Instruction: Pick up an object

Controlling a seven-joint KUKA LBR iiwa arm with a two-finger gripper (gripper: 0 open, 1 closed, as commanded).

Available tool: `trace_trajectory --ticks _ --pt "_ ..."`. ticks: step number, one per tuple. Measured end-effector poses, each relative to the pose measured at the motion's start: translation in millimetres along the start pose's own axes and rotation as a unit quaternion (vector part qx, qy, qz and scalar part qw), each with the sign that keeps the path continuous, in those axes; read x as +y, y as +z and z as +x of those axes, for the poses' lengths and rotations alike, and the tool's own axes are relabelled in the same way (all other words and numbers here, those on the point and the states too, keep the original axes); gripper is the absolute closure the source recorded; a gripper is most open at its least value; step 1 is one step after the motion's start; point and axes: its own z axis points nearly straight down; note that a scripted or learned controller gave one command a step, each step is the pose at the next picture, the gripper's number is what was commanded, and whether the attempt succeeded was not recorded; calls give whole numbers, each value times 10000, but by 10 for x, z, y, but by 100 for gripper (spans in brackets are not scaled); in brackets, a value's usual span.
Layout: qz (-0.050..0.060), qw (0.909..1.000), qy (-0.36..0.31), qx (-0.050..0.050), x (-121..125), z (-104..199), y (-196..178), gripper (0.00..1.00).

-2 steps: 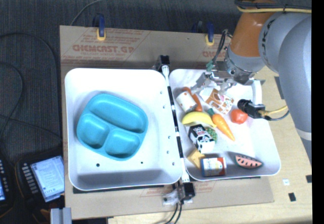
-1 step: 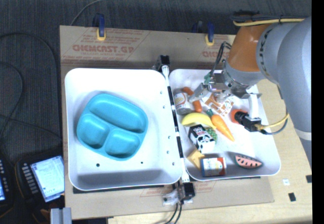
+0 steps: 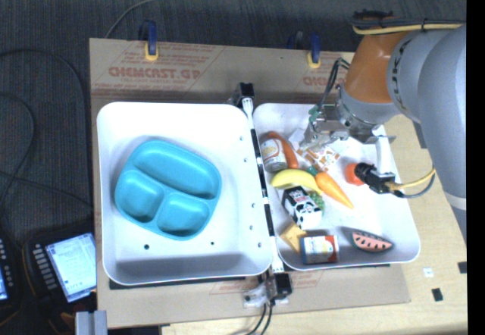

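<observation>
My gripper [image 3: 320,142] hangs low over the upper middle of the right bin [image 3: 402,229], at the end of the grey arm with its orange band [image 3: 371,72]. Just below it lie an orange carrot [image 3: 333,188] and a yellow banana [image 3: 292,176]. A brown can [image 3: 270,150] lies to its left, and a small red tomato [image 3: 354,172] to its lower right. Further forward are a black-and-white cow-patterned toy [image 3: 305,210], a yellow wedge [image 3: 290,235], a small labelled jar [image 3: 318,248] and a watermelon slice [image 3: 371,242].
The left bin [image 3: 121,250] holds a blue divided plate [image 3: 167,188]. A ridge [image 3: 258,174] between the bins runs close beside the can. Yellow and blue clamps [image 3: 313,53] hold the board at the back. A tablet [image 3: 68,265] lies on the floor at lower left.
</observation>
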Motion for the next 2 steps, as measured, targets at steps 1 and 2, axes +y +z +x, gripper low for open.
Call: trace_trajectory --ticks 1,2 --pt "-1 10000 -2 0 0 3 3 0" --pt "97 9999 8 46 -984 84 395 0"
